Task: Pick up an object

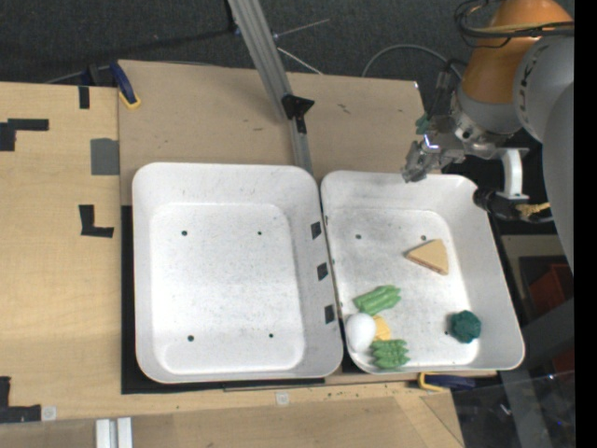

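a: where the gripper? over the far rim of the right bin, reaching in from the right on the grey arm with its orange band. nothing visible between the fingers; too small and dark to tell whether wide or narrow.

b: and things to pick up?

a: all in the right bin, well apart from the gripper. tan wedge alone near the middle right. dark green round lump alone toward the near right corner. then a crowd at the near left corner: green ridged piece, white egg shape, small yellow piece, second green ridged piece, touching or just beside one another. left bin bare white with dark specks.

b: likely trouble from here?

a: probably the cluster. closing there could catch two pieces or nudge one aside, and sitting against the bin wall leaves little room for a finger. egg shape looks smooth and rounded, so likely to squirt out. wedge lying flat and low, so fingers might skim over it or scrape the bin floor. also a long way to travel from the far rim, so any aiming error counts. round lump looks the safest bet.
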Robot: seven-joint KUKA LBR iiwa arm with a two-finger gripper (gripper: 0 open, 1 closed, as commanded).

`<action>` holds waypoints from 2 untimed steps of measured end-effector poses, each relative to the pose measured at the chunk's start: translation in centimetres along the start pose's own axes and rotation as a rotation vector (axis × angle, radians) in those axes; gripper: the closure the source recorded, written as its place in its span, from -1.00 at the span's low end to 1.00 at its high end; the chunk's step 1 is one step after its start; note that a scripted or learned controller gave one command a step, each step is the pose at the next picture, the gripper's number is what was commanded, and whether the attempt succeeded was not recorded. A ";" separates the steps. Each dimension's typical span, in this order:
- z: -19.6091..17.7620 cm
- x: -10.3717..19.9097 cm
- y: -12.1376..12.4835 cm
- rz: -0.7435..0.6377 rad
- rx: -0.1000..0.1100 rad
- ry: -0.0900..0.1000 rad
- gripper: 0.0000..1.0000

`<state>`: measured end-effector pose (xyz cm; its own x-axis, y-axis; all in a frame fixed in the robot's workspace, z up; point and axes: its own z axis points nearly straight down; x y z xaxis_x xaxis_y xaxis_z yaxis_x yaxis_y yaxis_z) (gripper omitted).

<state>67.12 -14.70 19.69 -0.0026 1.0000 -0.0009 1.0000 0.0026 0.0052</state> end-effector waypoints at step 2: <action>-4.3 5.8 -0.2 -0.003 0.007 0.003 1.00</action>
<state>66.86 -8.91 23.97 -0.0060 1.0000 0.0017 1.0000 0.0060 -0.0015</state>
